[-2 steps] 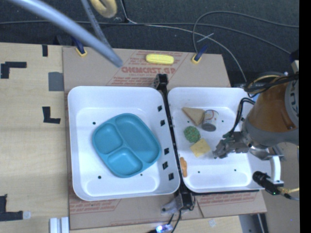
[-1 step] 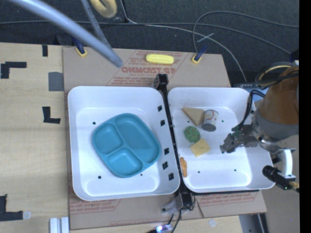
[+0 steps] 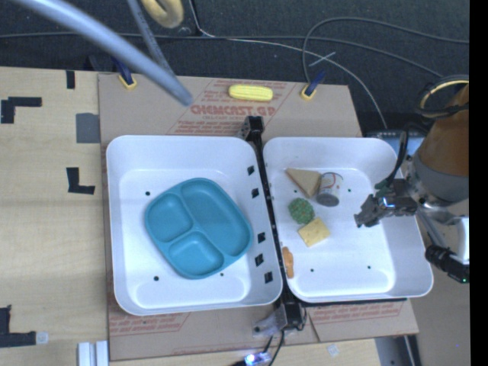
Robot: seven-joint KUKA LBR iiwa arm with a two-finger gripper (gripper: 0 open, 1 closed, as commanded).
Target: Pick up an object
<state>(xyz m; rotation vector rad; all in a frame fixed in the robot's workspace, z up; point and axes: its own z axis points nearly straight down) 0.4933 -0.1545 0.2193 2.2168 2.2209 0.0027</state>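
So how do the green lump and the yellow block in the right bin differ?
The green lump is rounded and rough-looking, while the yellow block is flat-faced and squarish. The green lump lies higher in the view, the yellow block just below it and slightly right. Both are small and lie close together in the right bin, left of the tool.

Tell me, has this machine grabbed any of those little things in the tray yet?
Not that I can see. The gripper sits low over the right bin, near its right side, with nothing visibly in it. The green lump, yellow block, tan wedge and small grey piece all lie in that bin, left of the gripper. The whole pickup is still to do.
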